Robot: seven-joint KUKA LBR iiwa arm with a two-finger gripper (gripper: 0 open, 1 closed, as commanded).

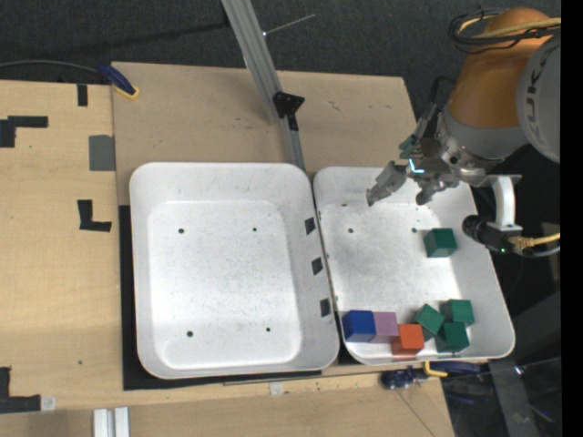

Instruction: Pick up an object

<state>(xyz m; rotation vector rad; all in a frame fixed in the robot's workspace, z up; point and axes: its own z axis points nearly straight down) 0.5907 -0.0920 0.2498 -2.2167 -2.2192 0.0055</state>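
Camera view shows your gripper (405, 185) spread and empty above the right bin's (364, 244) far edge; you're approaching, so descend toward the lone green cube (440, 242) near its right wall.

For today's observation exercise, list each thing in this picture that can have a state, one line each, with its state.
gripper: open, holding nothing, over the far end of the right bin.
lone green block: lying flat, apart from the others.
blue block: resting at the near wall.
purple block: touching the blue block.
orange block: beside the purple block.
green blocks: three, clustered in the near corner.
right bin: holding all the blocks.
left bin: upright on the bench.
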